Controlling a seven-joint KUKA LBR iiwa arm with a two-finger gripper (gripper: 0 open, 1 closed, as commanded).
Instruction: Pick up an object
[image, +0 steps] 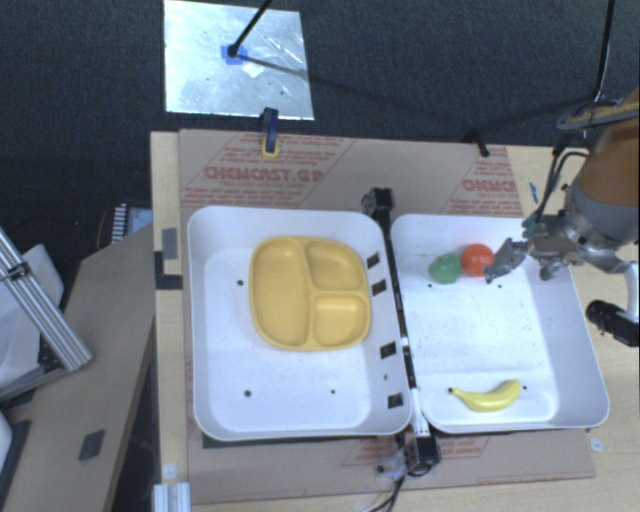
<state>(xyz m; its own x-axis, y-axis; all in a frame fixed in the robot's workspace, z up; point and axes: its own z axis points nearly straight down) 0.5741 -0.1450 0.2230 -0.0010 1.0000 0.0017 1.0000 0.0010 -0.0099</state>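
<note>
In the right bin (560, 360) a red-orange ball (475, 259) lies next to a green round fruit (445, 268) near the far wall. A yellow banana (489, 395) rests close to the front wall. My gripper (505, 262) hangs just to the right of the red ball, its dark tip almost touching it. The grey arm with its orange band reaches in from the right edge.
The left bin (215, 330) holds a yellow divided plate (308, 292). A black clip rail (392, 300) runs between the two bins. Cardboard lies under both bins, and a silver sheet (238, 58) sits on the dark floor behind.
</note>
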